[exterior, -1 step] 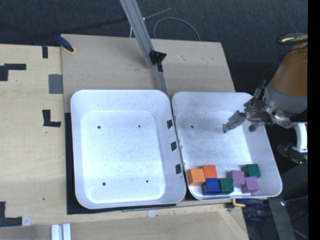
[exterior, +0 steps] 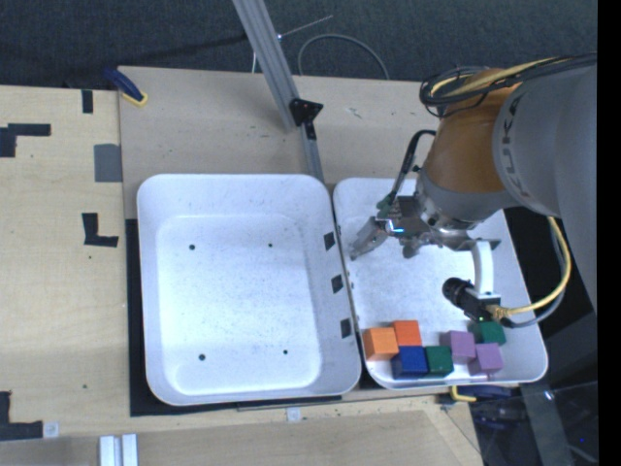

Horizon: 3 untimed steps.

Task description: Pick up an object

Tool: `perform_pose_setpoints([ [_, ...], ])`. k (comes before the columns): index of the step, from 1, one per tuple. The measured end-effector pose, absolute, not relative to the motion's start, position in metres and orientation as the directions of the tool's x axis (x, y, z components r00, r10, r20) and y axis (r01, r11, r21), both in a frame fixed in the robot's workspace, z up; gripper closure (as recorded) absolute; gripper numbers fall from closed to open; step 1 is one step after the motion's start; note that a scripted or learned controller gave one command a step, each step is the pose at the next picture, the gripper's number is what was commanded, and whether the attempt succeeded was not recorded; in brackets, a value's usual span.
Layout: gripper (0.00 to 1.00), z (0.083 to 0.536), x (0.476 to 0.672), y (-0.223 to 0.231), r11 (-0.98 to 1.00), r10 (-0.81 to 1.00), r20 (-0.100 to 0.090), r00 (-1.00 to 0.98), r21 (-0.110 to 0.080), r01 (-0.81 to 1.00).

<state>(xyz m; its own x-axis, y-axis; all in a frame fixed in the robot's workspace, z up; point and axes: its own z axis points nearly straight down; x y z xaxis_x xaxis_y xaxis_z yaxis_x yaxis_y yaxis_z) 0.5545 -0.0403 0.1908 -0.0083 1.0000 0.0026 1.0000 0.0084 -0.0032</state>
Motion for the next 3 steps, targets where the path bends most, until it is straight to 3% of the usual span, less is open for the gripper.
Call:
perform_pose_setpoints([
  [1,1.00,0.201,0.554,-0.045,0.002,1.000,0.001,-0.002,-0.003,1.000],
  [2,1.00,0.191,0.552,0.033,0.009,1.000,0.003,-0.009,-0.004,1.000],
  [3,1.00,0.297,0.547,0.071,0.006,1.000,0.002,-0.006,0.007,1.000],
])
